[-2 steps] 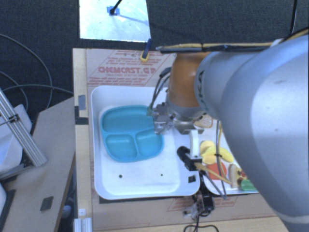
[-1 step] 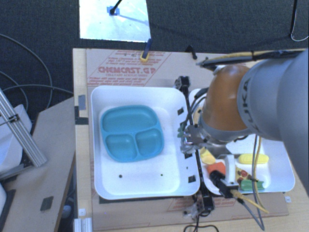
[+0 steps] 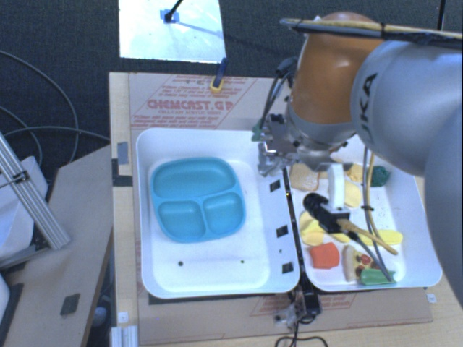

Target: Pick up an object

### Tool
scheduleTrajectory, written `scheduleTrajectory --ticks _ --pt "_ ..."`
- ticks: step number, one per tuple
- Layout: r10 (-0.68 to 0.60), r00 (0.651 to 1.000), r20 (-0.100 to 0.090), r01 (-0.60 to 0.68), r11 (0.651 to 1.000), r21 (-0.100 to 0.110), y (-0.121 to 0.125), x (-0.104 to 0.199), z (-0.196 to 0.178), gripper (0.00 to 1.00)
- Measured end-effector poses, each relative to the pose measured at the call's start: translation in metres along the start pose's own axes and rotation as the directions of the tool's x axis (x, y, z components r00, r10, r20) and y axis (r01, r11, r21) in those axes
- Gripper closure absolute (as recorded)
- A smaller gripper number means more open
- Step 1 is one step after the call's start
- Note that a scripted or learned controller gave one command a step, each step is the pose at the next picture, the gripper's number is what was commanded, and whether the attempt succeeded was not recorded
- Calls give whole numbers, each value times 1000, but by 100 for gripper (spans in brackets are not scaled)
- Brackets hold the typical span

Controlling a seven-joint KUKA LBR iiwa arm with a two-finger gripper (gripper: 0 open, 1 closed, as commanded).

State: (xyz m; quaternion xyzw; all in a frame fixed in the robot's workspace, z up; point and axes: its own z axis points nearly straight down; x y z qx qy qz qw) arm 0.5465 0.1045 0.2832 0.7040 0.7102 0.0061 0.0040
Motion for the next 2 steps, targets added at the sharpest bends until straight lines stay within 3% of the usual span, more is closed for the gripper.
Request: scheduleTrajectory --ticks 1,2 --pt "6 1000 4 -6 1000 18 40 2 105 100" --pt "3 1000 2 -3 1000 8 82 6 182 100"
